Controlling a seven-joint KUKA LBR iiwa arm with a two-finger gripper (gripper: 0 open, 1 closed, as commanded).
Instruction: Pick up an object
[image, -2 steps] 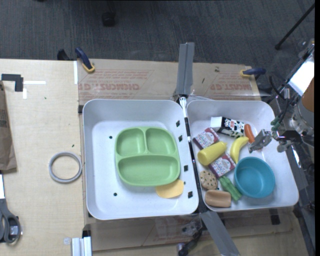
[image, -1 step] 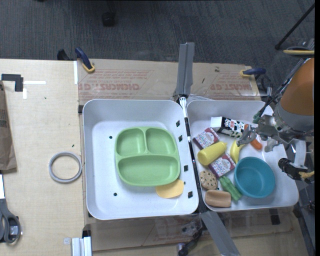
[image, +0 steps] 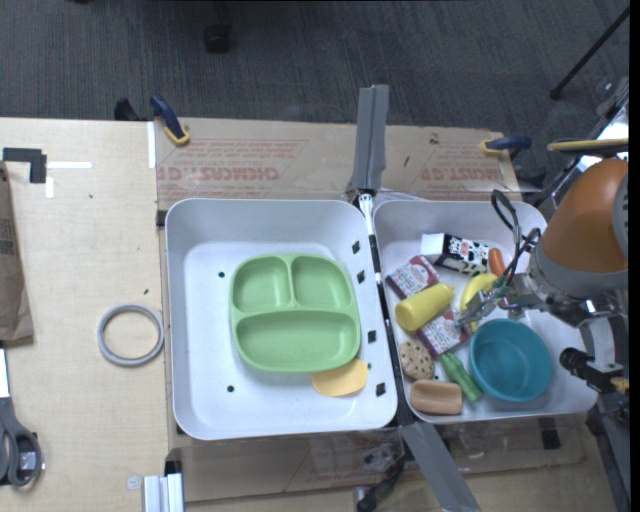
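Gripper (image: 480, 308) sits low in the right bin (image: 400, 215), over the cluster of toy food just left of the teal bowl (image: 510, 362); can't tell whether it's open or closed, too small and cluttered at that spot, and nothing is visibly held. Candidates are all in the right bin: yellow cylinder (image: 423, 306) mid-left, banana (image: 474, 289) just beside the gripper, dark snack packet (image: 412, 275) toward the far-left, black-and-white carton (image: 462, 252) at the far side, cookie (image: 414, 357) and hot dog bun (image: 436, 397) near the front edge, green pickle-like piece (image: 461, 377) touching the bowl's left rim. Left bin (image: 200, 390) has only the green divided plate (image: 295, 312) and a yellow chip-shaped piece (image: 340, 379) at its near edge, well apart from the arm, so not the target in my read. Judgement: step in hand is the descent/grasp on the banana or the item just under it. To do it well: centre on one object, not the seam between two, since things are packed touching here; align the grip across the short axis; keep clear of the bowl rim on the right. Banana is curved and slick, likely to squirt out; the yellow cylinder looks like the easier grab. Lift straight up and check that something actually comes with it.
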